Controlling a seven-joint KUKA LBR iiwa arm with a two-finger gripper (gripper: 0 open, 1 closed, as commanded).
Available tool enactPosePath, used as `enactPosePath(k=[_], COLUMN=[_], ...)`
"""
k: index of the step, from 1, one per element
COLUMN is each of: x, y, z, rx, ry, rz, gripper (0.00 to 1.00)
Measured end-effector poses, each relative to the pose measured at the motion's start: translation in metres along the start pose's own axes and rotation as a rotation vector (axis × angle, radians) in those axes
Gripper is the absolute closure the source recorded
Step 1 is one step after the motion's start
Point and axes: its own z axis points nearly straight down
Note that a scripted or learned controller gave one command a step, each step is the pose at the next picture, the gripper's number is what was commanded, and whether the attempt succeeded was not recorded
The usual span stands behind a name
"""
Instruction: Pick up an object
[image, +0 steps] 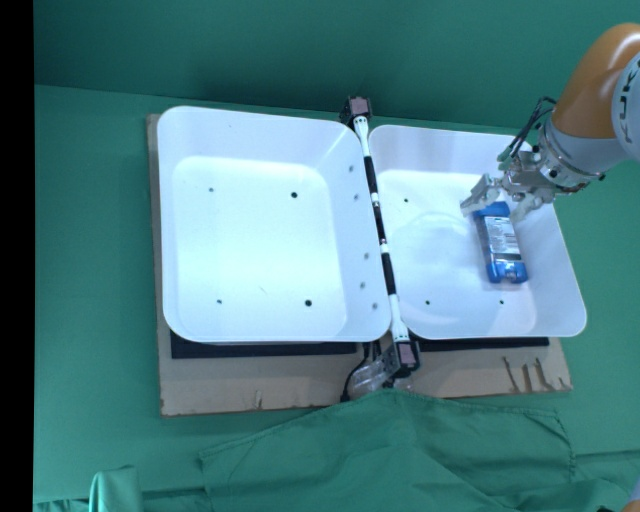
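A blue and white packet (501, 246) lies flat in the right bin (440, 290), near its right wall, with its long side running front to back. My gripper (503, 197) hangs over the packet's far end, reaching in from the upper right. Its fingers (477, 196) are spread open, one on each side of that end. The packet rests on the bin floor and is not lifted.
The left bin (260, 225) sits beside the right one, with a black and white rod (378, 225) along the seam between them. Both bins stand on a cardboard sheet (200, 390). Green cloth (400, 450) is bunched at the front.
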Motion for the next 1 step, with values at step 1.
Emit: enactPosePath(k=[1], x=[-0.0022], y=[0.0101], z=[0.0186], rx=[-0.018], ry=[-0.008], rz=[0.0], gripper=[0.0])
